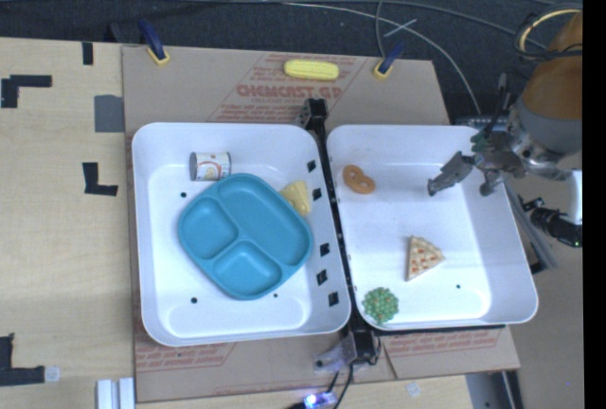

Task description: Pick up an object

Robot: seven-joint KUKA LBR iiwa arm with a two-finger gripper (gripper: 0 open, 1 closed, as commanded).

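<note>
Gripper: gripper (pixel 466 176) open, holding nothing, over right bin (pixel 492 303) far-right edge
Right bin: pretzel (pixel 358 179) far left; pizza slice (pixel 423 257) centre; broccoli (pixel 381 304) near left
Left bin: blue tray (pixel 244 234), can (pixel 209 166), yellow piece (pixel 297 198)
Counter: banana (pixel 311 69) beyond bins

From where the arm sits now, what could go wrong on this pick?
1. The gripper hangs at the right bin's upper right edge; a low descent there could hit the wall.
2. The pretzel, pizza slice and broccoli are small and flat, so fingers may close on nothing.
3. The broccoli lies by the bin's lower left corner, leaving little room.
</note>
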